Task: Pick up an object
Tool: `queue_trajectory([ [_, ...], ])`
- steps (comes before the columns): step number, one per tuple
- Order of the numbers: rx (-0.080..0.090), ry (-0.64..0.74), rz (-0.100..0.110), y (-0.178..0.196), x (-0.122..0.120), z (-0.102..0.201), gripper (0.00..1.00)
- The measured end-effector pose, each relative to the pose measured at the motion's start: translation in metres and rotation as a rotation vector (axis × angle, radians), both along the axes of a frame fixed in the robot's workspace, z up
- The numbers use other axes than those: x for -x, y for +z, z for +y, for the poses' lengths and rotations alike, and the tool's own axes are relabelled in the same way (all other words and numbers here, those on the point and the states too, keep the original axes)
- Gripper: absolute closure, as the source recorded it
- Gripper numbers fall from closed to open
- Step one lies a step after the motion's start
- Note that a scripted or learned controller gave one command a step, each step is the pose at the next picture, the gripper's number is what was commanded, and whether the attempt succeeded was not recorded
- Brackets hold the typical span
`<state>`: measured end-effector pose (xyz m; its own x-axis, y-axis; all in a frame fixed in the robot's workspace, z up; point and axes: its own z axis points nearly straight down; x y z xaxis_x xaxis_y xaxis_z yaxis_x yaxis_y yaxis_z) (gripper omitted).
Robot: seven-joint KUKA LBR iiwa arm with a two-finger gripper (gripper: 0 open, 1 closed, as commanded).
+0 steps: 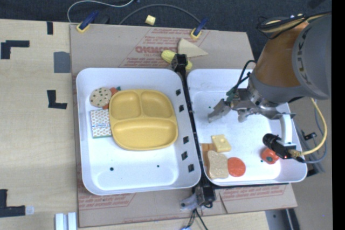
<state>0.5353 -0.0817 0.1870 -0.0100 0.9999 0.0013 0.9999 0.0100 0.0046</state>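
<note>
1. Cheese (221, 143), bread (218, 164) and tomato (236, 167) lie in the right bin (291, 172), front-left corner.
2. Hand (229, 110) hovers above them, fingers apart, clamping nothing.
3. Yellow tray (143, 119) sits in the left bin (135, 178).

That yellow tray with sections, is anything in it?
Empty. The yellow tray lies flat in the left bin, its three sections bare; the cookie sits outside it.
</note>
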Motion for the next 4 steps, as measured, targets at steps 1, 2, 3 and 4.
queue_trajectory([
  [1,0.000,-0.013,0.015,-0.071,0.040,-0.021,0.00],
  [2,0.009,-0.017,0.001,-0.022,0.025,-0.121,0.00],
  [3,-0.001,-0.002,0.005,-0.021,-0.001,-0.048,0.00],
  [4,0.002,-0.013,0.002,-0.097,0.037,-0.017,0.00],
])
